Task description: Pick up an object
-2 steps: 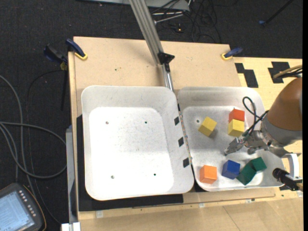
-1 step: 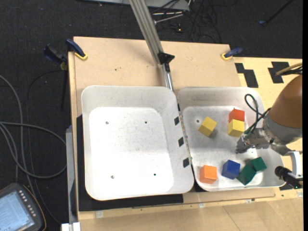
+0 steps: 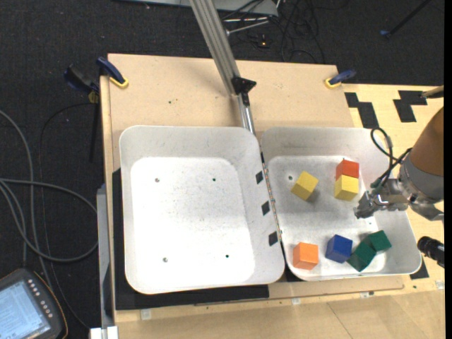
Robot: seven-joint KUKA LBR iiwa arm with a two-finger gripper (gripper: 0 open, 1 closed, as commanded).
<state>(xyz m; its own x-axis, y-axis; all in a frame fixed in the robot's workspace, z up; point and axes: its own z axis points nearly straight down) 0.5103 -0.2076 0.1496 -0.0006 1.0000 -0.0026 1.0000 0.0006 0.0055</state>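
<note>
Two white bins side by side on the bench [image 3: 296, 83]: left bin [image 3: 141, 147] and right bin [image 3: 282, 147]. Grey arm [image 3: 431, 157] over the right bin's right edge, gripper [image 3: 367, 207] low inside that edge; open or closed, cannot tell. Near the front edge: green block [image 3: 371, 250] toward the front right corner, blue cube [image 3: 340, 248], orange cube [image 3: 306, 254]. Mid-bin: yellow cube [image 3: 306, 186]; another yellow cube [image 3: 346, 187] touching a red-orange cube [image 3: 347, 167] behind it.

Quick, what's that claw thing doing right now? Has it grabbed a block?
Tool: over the right bin, beside the yellow block; no block seen in it; open or shut cannot be told.
</note>
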